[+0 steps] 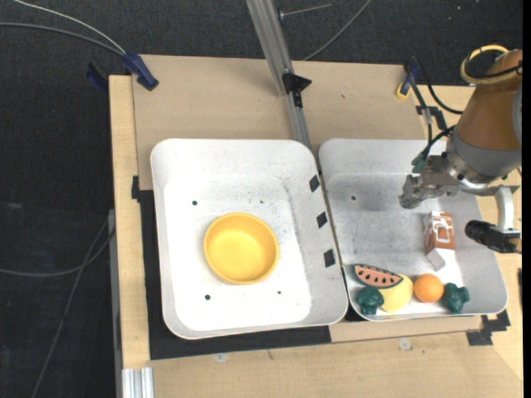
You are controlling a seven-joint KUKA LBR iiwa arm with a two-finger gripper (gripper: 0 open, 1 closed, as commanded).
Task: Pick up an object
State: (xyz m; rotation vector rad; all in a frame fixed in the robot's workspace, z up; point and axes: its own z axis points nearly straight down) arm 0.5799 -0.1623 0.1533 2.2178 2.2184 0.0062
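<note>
- Arm point(489, 114) enters from right, partly cut off by frame edge.
- Hand point(412, 191) low over right bin point(365, 172), upper part; fingers too small and blurred, can't tell if open or gripping anything.
- Brown carton point(439, 231) just below hand, apart from it.
- Watermelon slice point(380, 275), yellow fruit point(398, 294), orange point(428, 288), two green pieces point(454, 297) along bin's near edge.
- Yellow bowl point(241, 247) in left bin point(178, 222).

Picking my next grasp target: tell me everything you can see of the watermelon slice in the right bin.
The watermelon slice is a small toy wedge with red flesh, dark seeds and a green rind along its lower curved edge. It looks like plastic. It lies flat near the right bin's front-left corner, touching the yellow fruit beside it, with a dark green piece just below.
</note>
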